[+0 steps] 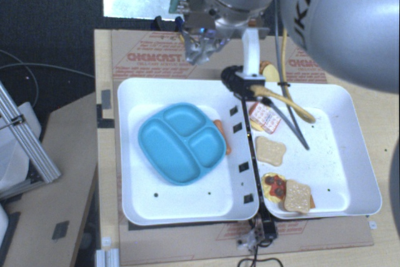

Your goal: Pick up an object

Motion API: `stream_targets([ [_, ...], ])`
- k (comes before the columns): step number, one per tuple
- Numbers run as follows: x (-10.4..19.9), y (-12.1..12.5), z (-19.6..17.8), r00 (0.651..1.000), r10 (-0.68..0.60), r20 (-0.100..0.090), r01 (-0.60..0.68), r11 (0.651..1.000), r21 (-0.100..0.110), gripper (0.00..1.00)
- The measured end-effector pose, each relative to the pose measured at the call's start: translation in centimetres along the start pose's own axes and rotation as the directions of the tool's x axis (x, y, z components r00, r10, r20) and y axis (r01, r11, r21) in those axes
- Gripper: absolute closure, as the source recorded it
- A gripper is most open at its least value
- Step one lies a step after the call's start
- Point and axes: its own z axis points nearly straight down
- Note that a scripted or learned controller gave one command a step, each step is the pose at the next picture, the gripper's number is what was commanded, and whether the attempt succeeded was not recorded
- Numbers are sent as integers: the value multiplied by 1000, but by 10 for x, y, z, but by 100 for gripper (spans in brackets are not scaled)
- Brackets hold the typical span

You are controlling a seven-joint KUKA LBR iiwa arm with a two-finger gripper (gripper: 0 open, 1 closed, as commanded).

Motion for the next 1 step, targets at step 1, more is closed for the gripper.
stream_targets([
  [1,20,1,194,1000,-2,8,2,1000,28,100],
])
